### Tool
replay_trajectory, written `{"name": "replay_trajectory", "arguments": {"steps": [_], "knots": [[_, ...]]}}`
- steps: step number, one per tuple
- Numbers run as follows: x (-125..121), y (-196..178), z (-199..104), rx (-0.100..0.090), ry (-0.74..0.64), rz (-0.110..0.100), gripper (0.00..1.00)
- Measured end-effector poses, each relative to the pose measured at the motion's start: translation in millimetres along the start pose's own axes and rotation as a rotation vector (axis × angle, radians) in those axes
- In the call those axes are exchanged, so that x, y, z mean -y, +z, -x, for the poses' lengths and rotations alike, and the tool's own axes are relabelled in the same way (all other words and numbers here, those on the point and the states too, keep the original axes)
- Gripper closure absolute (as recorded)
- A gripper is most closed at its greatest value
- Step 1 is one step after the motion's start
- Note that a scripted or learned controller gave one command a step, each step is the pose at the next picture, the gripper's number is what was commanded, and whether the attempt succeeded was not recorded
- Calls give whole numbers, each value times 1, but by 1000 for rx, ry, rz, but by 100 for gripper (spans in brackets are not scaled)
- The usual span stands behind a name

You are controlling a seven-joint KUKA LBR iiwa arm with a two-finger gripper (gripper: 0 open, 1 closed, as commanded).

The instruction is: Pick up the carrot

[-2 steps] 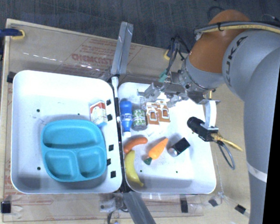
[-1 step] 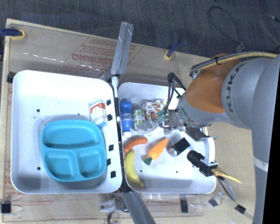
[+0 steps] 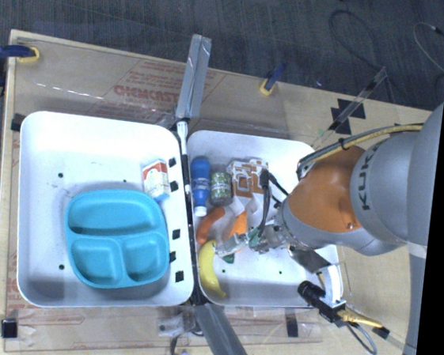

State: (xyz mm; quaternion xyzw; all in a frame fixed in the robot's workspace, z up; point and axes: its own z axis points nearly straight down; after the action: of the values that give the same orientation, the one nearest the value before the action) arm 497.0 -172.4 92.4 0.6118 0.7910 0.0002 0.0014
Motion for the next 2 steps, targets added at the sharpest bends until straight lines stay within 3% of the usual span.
{"name": "replay_trajectory", "arguments": {"steps": [1, 2], "knots": [[0, -8, 0, 2, -7, -1, 100], [-62, -129, -31, -1, -98, -3, 100]]}}
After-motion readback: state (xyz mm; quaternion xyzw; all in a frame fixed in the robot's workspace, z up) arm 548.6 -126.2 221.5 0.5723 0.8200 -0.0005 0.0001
